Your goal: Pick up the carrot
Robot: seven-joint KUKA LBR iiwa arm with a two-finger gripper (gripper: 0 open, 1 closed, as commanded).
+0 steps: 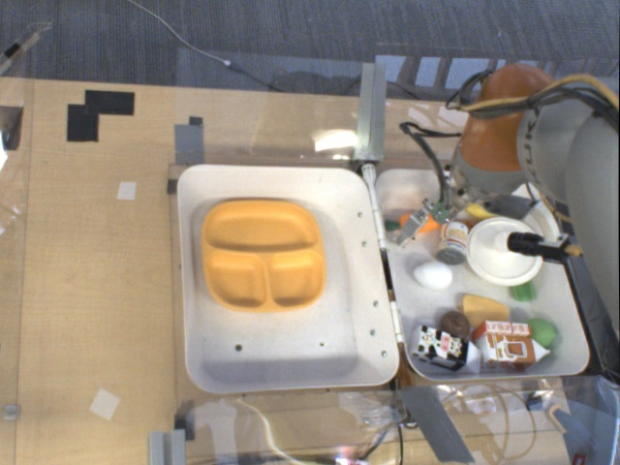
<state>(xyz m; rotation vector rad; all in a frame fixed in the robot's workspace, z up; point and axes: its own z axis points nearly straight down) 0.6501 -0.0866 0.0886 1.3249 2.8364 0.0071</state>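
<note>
The carrot (418, 227) is a small orange piece with a green end, lying in the upper left of the right bin (579, 356), close to the divider between the bins. My gripper (439, 208) hangs right over its upper right end, under the orange wrist band (499, 114). The wrist hides the gripper's tip, and I cannot tell whether it touches the carrot.
A small grey can (451, 246), a white bowl (499, 252), a white egg (433, 275), a yellow wedge (484, 307), a red-white carton (507, 345) and a black-white box (441, 347) crowd the right bin. The left bin (194, 356) holds a yellow divided plate (263, 253).
</note>
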